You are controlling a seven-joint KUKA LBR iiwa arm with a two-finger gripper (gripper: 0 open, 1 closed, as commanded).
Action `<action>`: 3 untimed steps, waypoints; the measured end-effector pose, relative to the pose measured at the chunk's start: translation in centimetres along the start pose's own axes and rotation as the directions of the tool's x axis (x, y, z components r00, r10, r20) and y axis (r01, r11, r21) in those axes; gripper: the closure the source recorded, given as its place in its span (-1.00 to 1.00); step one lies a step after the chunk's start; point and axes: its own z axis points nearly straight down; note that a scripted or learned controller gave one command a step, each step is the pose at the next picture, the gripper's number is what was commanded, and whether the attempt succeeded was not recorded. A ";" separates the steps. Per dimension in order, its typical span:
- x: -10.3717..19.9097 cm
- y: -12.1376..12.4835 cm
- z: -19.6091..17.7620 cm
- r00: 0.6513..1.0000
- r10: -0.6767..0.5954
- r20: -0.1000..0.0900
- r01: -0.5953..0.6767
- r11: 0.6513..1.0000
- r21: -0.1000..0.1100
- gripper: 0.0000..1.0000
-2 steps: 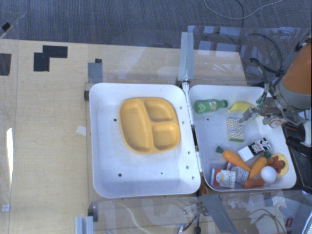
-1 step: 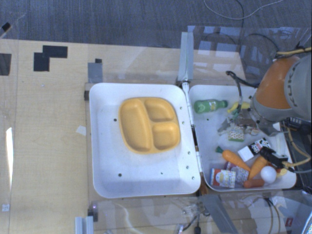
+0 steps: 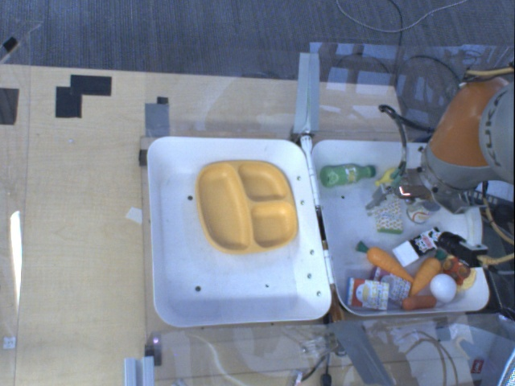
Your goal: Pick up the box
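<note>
The box (image 3: 369, 293) lies flat, long axis left-right, beside a carrot (image 3: 389, 264).

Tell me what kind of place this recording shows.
Probably a robotics lab bench: a wooden table with two white bins, toy food like a carrot, loose cable on carpet, and the arm.

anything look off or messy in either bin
Nothing looks spilled or broken. The right bin is messy: carrots, a box, an egg and other bits lie heaped in its near corner, and a green bottle lies on its side. The yellow tray sits slightly askew in the left bin.
</note>
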 end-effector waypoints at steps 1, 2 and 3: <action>-0.4 0.9 3.1 0.996 -0.084 0.000 0.084 0.996 -0.003 -1.00; -0.2 1.2 1.9 0.996 -0.088 0.002 0.088 0.996 -0.011 1.00; 7.7 -1.8 -9.3 0.994 -0.109 -0.001 0.109 0.994 -0.001 1.00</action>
